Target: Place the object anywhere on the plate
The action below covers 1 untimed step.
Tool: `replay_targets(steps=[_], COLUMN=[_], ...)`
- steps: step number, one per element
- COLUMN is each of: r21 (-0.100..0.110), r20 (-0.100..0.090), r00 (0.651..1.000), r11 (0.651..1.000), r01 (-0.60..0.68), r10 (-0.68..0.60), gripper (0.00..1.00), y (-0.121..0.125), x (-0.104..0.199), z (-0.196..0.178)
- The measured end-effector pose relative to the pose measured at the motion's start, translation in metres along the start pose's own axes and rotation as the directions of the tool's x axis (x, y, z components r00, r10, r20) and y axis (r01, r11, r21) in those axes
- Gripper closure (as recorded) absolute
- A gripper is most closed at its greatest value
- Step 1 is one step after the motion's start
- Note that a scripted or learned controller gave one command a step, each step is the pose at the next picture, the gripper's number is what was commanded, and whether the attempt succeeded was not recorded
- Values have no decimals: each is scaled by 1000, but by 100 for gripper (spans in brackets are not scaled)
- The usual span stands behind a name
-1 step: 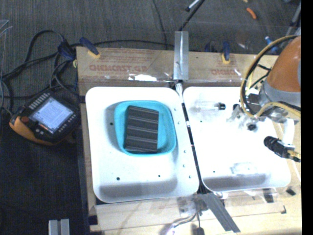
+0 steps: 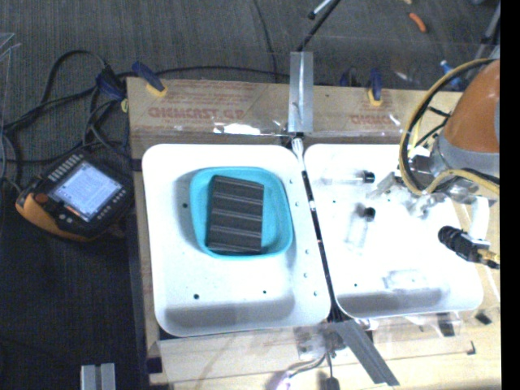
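Ribbed dark rect. block (image 2: 236,214), on glossy blue plate (image 2: 279,218)

I see two bins side by side on the bench (image 2: 244,112). In the left bin (image 2: 162,258) sits a plate (image 2: 280,218), and a ridged block (image 2: 236,214) lies on it. The right bin (image 2: 406,291) has the arm (image 2: 475,128) over its right side. A handheld pendant (image 2: 77,197) lies left of the bench.

Even overhead light is washing the white bins (image 2: 244,311) pale; soft shadows are pooling along their near walls. Clear items in the right bin (image 2: 455,295) are blurring, perhaps from glare. Image slightly grainy.
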<state>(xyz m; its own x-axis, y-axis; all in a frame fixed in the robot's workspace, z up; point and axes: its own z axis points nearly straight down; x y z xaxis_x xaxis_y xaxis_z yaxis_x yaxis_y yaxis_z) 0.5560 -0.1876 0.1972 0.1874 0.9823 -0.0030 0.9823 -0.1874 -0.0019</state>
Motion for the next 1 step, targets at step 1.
replay_targets(steps=[1], r21=[2], r20=[0], r00=[998], r11=[998], r01=[-59], r10=[59], gripper=[0], y=[-33], x=[-3], z=[14])
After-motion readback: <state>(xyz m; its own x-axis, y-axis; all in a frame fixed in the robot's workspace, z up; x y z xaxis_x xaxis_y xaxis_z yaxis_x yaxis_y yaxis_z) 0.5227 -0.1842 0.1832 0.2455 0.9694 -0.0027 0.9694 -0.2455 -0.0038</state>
